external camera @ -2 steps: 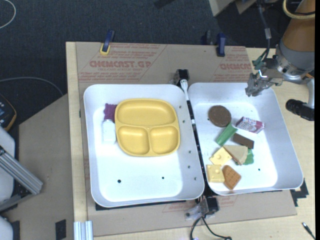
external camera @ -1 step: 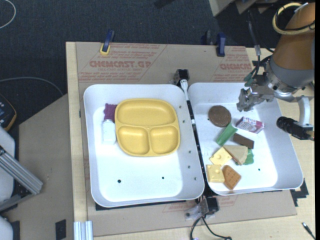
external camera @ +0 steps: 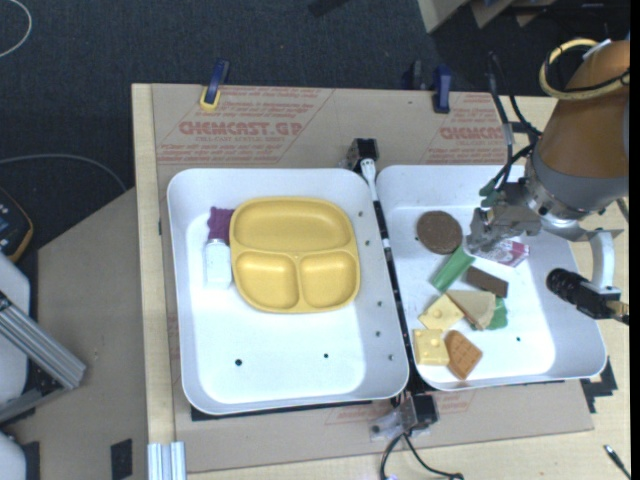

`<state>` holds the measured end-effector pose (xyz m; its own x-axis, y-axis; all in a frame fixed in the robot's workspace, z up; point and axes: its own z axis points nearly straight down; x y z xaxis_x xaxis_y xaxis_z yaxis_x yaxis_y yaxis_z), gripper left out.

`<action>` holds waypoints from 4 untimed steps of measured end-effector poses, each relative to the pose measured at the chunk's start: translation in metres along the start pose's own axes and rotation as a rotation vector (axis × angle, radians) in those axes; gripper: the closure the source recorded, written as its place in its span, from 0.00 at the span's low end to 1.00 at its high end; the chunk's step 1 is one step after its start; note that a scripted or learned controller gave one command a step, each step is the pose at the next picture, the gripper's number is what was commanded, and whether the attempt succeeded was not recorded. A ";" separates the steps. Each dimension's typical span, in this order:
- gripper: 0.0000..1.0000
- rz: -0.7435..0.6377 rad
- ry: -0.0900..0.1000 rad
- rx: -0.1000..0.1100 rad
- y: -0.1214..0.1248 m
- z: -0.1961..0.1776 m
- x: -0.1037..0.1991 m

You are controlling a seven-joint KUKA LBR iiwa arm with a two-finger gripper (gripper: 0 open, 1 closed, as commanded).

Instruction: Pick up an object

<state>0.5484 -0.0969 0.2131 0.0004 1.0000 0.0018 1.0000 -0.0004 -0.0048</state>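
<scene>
Camera view: fingers (external camera: 487, 236) down in right bin (external camera: 570, 353) beside brown disc (external camera: 439, 231); opening can't tell.

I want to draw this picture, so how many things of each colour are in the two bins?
Yellow: 3, the plate and two cheese pieces
Brown: 3, round cookie, dark bar, cracker
Green: 1, stick
White: 1, bottle
Total: 8
</scene>
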 end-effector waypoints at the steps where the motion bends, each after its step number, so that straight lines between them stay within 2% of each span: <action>1: 1.00 -0.002 0.000 -0.001 -0.027 -0.009 0.019; 2: 1.00 -0.002 -0.002 -0.008 -0.027 -0.020 0.027; 4: 1.00 0.001 -0.001 -0.002 -0.041 -0.010 0.018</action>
